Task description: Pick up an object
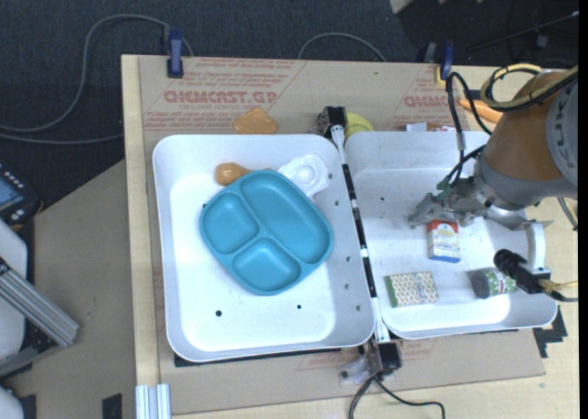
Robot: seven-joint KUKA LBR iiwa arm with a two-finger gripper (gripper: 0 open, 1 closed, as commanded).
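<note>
Gripper (445, 210) low in rt bin (395, 155), directly above small carton (445, 241). Carton's long axis runs top-bottom in view. Grip state: can't tell.

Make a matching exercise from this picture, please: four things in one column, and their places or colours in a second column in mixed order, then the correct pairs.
Things:
1. blue divided plate
2. small white and red box
3. flat green packet
4. small orange object

Places:
A. right bin, near its front edge
B. left bin, filling its middle
C. left bin, far side, just behind the plate
D. right bin, just below the gripper

Pairs: 1-B, 2-D, 3-A, 4-C
</note>
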